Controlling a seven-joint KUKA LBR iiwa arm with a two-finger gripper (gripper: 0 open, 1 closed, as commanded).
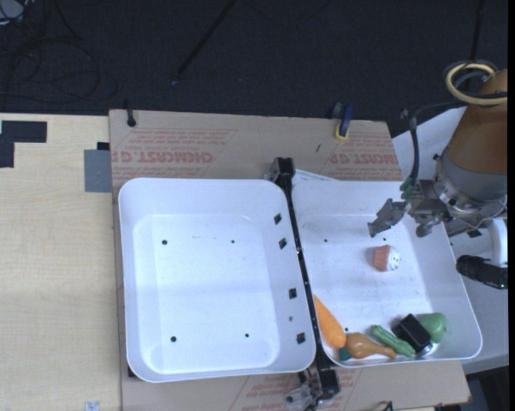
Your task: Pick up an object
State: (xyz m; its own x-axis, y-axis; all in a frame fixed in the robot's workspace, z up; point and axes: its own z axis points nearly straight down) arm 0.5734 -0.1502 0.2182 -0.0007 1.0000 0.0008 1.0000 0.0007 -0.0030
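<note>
Over the right bin (352,204) we see the hand (394,215), reaching in from the right on the grey arm (476,174) with its orange band. Its dark fingers point left and hang above the bin's upper right part; we cannot tell whether they are spread or closed, and nothing shows between them.

Just below and slightly left of the hand, a small reddish-and-white object (384,258) lies on the bin floor, apart from the fingers. Along the bin's near edge we see a cluster: an orange carrot-shaped piece (328,319) against the divider, a tan piece (366,345) beside it, a long green piece (390,339), a black block (412,332) and a rounded green object (432,324), all close together or touching.

The left bin (206,272) sits just beside the right one. Both rest on a cardboard sheet (240,144) on the bench (44,272). Red printing on the cardboard appears upside down to us; it seems to read "CHEMCREST", but we cannot read it with certainty. A blue-and-yellow clamp (342,122) grips the cardboard's far edge.
</note>
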